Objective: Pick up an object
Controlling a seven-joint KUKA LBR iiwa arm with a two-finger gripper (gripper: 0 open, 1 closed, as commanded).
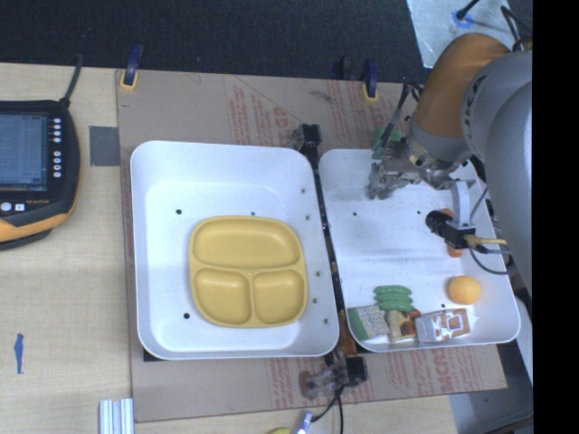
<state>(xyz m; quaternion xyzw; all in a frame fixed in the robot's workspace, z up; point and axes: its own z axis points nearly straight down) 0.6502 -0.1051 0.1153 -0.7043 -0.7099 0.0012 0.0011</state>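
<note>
Over the right-hand bin on the tabletop, the grey arm held its jaws above bare white floor in the bin's far-left corner. Whether they were spread or pressed together could not be told from the slanting overhead view. Nothing lay beneath or just beside them. The objects on offer lay well apart from the jaws, along the wall nearest the camera: an orange ball on its own toward the right, and a green piece touching a small packet and a red-and-white carton, packed together at the wall. The left-hand bin held only a yellow divided plate. A grasp made where the jaws hung would likely have closed on nothing, since that patch of floor was bare. A reach toward the cluster carried its own risks: the crowded pieces left little room, so the jaws could have struck the bin wall or pushed a neighbour aside. The ball, being round, seemed apt to roll away from any off-centre pinch.
</note>
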